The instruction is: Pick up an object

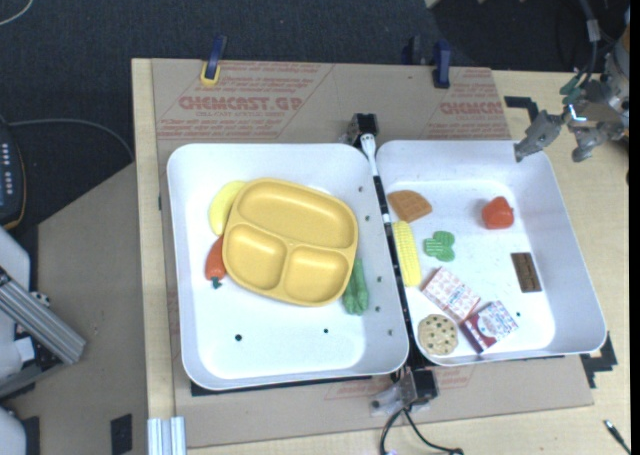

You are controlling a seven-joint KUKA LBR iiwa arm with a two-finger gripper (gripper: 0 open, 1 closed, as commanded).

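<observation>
Above the right bin's [560, 243] far right corner, the gripper [558, 135] is hanging with its fingers spread apart, pinching nothing. Below it, well apart, a red tomato [498, 213] is lying on the bin floor beside a brown bar [526, 271].

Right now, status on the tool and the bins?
Tool open, holding nothing, above right bin's far right corner. Red toy nearest pick, brown block past it. Nothing in the way.
</observation>
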